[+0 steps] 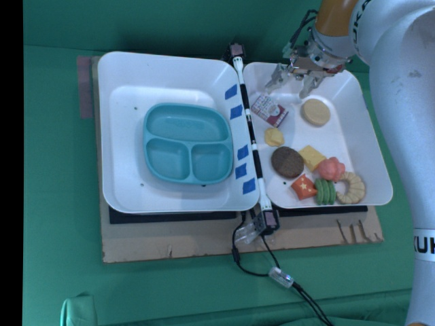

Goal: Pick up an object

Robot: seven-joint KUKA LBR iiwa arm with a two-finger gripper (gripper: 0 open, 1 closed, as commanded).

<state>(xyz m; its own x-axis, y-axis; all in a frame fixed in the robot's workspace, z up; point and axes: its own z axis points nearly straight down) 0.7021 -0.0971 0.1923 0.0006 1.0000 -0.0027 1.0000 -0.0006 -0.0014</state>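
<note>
Tan round biscuit (pixel 315 112) just below open claw (pixel 293 81)

Teal three-compartment plate (pixel 187 143) lies flat in the left white bin (pixel 122 80), well left of the jaws. Blue tape squares (pixel 236 111) sit on that bin's wall, between plate and jaws. Black-and-white striped rod (pixel 246 107) lies near the jaws' left. Cardboard sheet (pixel 170 240) lies beneath.

The grey arm (pixel 401 114) reaches in from the right, orange band at the wrist. Its gripper (pixel 293 80) hangs over the right bin's far edge, fingers spread, holding nothing.
</note>
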